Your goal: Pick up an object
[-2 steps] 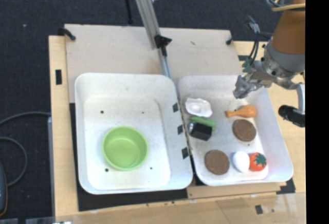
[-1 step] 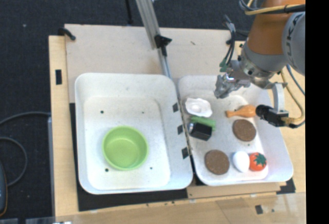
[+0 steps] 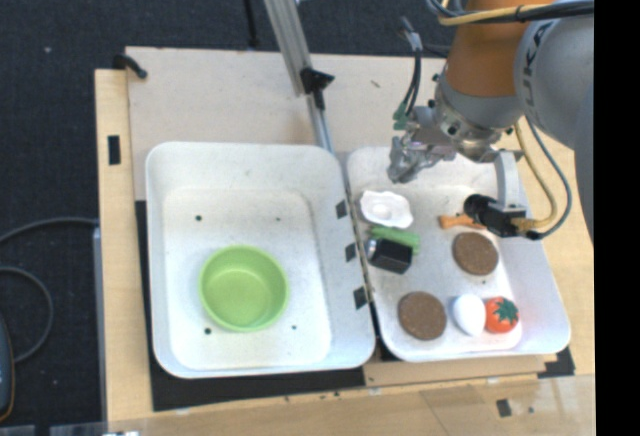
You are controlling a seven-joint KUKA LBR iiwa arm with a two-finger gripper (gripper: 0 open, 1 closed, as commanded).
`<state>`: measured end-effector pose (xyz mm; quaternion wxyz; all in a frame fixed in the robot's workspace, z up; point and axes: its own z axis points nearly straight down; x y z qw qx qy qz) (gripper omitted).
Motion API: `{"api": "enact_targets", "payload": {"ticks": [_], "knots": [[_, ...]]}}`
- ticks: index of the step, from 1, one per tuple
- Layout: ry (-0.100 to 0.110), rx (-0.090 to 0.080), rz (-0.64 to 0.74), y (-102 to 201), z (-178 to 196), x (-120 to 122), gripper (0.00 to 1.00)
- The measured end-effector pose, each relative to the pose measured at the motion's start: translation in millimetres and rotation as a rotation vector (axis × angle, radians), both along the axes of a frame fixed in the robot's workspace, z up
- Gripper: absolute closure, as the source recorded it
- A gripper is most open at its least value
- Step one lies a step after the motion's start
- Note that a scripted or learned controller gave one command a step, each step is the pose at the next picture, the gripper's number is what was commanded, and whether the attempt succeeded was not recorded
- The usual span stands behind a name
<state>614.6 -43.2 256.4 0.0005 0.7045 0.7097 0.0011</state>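
The tool [image 3: 405, 164] hangs low over the far-left corner of the right bin [image 3: 545, 299], just above a white crumpled piece [image 3: 386, 209]. Can't tell its opening from here. That white piece looks like the nearest pick, w/ a black-and-green block [image 3: 390, 251] touching it on the near side. Best approach imo: come straight down, centred on the white piece, clear of the bin wall and block. Two brown discs [image 3: 475, 254], a white egg [image 3: 467, 314] and a tomato [image 3: 501, 314] sit toward the near-right corner. No readable writing anywhere.
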Motion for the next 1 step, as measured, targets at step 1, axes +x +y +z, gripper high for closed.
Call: {"api": "enact_targets", "payload": {"ticks": [1], "knots": [[0.002,-0.001,-0.001,47.5,-13.7,10.2,1.00]]}}
